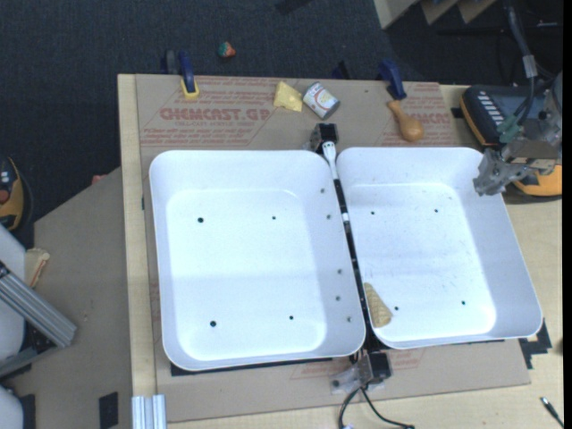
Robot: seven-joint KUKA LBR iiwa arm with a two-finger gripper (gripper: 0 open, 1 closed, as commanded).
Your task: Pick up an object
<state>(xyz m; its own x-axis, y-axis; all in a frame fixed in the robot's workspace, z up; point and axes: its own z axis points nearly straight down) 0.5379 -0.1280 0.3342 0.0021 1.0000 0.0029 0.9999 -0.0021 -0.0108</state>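
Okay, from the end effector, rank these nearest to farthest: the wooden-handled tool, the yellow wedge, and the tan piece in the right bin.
From the end effector at the right bin's far right rim:
1. Wooden-handled tool, behind the right bin.
2. Tan piece, right bin's near-left corner.
3. Yellow wedge, behind the left bin.

We see the grey two-finger gripper (491,176) hanging at the far right corner of the shallow white right bin (500,324), arm entering from the right.

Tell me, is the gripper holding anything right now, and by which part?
Nothing seen held. The gripper sits at the right bin's far right rim, apart from the tan piece in that bin's near left corner.
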